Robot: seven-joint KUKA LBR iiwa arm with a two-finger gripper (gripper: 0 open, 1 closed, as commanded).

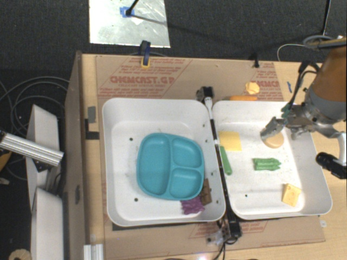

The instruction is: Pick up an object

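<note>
Table (162,77) carries both bins. Left bin (122,123), well left of the gripper: teal divided plate (171,167), with a purple piece (191,206) and a brown piece (206,194) at its near edge. Right bin (309,199) lies under the gripper (272,130).

Gripper low over the tan round piece (274,141), just beneath and seemingly touching it. Cannot tell how wide it stands, nor whether anything is held.

Nearby: yellow slab (230,141) to its left; green leafy piece (266,164) just below; green stick (225,160) lower left; yellow wedge (291,194) farther below.

Step, as judged: descent onto the tan piece. Next calls for a close around it, then a straight lift.
</note>
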